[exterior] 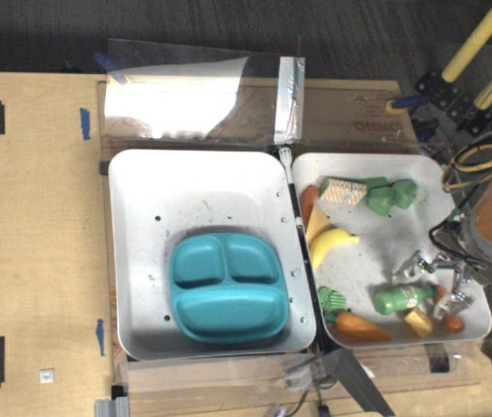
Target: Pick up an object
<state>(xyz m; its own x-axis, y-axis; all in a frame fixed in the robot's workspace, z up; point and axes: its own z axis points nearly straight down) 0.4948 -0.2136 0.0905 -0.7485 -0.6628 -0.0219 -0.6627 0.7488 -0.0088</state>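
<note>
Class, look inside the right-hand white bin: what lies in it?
In the right bin: a banana, green toy foods, a carrot and the gripper. Whatever lies beneath the gripper is covered.

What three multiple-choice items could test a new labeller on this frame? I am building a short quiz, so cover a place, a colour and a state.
1. Where does the divided tray lie?
A. left bin
B. right bin
C. on the bench outside the bins

2. What colour is that tray?
A. red
B. teal
C. yellow

3. Where is the gripper?
A. over the left bin
B. outside both bins
C. low in the right bin, among the toy foods

Answers: 1 A, it sits in the left bin. 2 B, it is plainly teal. 3 C, it is beside the green piece.
</note>
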